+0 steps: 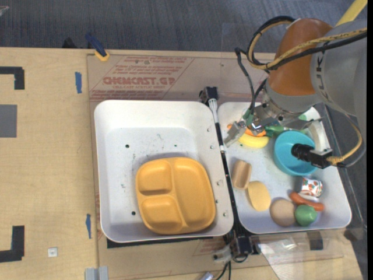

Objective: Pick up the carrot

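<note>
Carrot [238, 125] sits in the upper left part of the right bin [342, 213], close to the wall that this bin shares with the left bin [111, 156]. Little of it shows: a short orange piece, with a bit of green just to its right under the arm's wrist. From what shows, its long axis runs roughly left to right across the frame, slightly tilted, with the green end toward the right and the orange end toward the dividing wall. The rest of its length is hidden.

The gripper [242, 130] hangs low right over the carrot, reaching in from the upper right under the orange band of the arm. Whether it is wide, narrow or closed on anything cannot be told, since the wrist and cables cover it. A yellow piece [255, 140] lies just below and to the right of the carrot, touching a blue bowl [293, 153].

Lower in the same bin lie a tan block [241, 174], a pale yellow oval [259, 195], a brown egg-shaped thing [282, 212], a green ball [305, 215], a red-orange stick [307, 200] and a small patterned cup [312, 186]. The left bin holds a yellow divided plate [173, 194], set toward its lower right.
</note>
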Motion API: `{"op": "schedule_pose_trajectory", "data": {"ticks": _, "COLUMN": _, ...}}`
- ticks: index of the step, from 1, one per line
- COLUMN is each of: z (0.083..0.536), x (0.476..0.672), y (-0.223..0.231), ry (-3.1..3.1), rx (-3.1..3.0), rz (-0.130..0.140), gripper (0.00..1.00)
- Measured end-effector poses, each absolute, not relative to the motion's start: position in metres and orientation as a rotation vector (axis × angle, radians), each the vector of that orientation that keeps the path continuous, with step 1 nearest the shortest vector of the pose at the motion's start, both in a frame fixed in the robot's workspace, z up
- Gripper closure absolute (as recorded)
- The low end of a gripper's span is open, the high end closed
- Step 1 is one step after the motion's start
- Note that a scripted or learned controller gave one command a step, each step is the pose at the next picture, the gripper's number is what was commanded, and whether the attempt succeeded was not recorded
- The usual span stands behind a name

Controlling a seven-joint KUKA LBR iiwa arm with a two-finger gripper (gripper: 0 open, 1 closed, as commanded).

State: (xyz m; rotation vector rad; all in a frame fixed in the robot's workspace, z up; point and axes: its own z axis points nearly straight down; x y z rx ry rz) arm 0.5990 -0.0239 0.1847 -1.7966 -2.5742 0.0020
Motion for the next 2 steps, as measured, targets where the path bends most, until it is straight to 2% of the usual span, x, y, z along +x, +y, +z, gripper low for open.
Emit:
{"op": "schedule_pose_trajectory", "data": {"ticks": 1, "z": 0.185, "x": 0.619, "y": -0.065, "ry": -2.352, "rx": -2.090, "rz": -0.001, "gripper": 0.00}}
{"op": "schedule_pose_trajectory", "data": {"ticks": 2, "z": 0.096, "x": 0.640, "y": -0.096, "ry": -2.174, "rx": -2.271, "rz": -0.001, "gripper": 0.00}}
